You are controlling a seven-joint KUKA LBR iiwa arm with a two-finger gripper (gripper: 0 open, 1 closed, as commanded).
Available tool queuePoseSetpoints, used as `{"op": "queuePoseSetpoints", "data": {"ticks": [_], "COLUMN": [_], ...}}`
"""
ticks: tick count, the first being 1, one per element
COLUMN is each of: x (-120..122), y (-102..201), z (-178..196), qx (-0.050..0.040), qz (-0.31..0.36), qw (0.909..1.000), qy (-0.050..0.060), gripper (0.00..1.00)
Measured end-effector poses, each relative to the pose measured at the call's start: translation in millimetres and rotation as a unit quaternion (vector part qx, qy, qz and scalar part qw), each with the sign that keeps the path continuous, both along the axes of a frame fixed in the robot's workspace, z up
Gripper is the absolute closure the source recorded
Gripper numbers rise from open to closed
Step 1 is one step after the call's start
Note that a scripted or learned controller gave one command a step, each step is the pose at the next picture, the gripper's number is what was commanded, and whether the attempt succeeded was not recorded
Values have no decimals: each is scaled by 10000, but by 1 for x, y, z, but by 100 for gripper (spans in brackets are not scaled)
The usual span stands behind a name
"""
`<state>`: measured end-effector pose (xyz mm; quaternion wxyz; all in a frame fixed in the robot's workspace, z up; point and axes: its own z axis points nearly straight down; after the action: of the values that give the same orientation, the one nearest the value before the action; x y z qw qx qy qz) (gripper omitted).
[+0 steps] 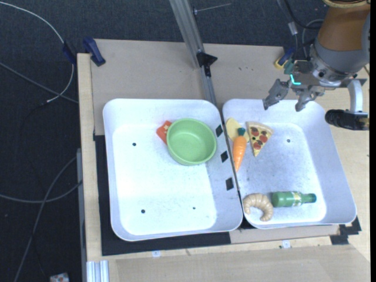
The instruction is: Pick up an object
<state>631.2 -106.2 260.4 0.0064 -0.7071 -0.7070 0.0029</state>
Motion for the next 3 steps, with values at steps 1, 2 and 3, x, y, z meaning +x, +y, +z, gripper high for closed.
{"op": "queuePoseSetpoints", "data": {"ticks": [1, 2, 3], "x": [1, -2, -2], "y": [0, 0, 9], "z": [3, -40, -101], "qx": [-2, -3, -2], "qz": [1, -4, 4], "qw": [10000, 10000, 10000], "qy": [-25, 14, 13], "gripper": [0, 0, 0]}}
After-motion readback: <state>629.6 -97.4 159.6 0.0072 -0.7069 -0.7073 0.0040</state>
